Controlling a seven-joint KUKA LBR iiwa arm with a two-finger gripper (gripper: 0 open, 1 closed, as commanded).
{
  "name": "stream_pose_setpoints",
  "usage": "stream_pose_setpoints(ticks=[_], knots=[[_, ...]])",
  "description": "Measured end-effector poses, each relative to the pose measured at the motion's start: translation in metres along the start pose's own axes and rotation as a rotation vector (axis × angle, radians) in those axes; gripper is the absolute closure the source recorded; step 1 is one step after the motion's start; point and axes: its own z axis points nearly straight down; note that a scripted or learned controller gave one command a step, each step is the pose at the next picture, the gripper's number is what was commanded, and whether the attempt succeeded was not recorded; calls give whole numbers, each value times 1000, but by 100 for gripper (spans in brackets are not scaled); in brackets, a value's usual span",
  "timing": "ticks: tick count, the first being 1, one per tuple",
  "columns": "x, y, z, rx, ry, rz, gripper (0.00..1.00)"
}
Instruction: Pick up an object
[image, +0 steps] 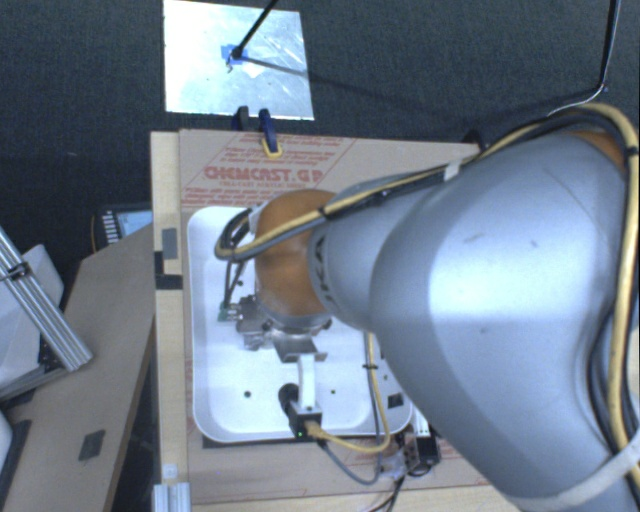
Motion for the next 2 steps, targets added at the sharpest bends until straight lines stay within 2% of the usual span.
stream_pose_setpoints(ticks=[2], knots=[[1,1,-28,-1,3,1,100]])
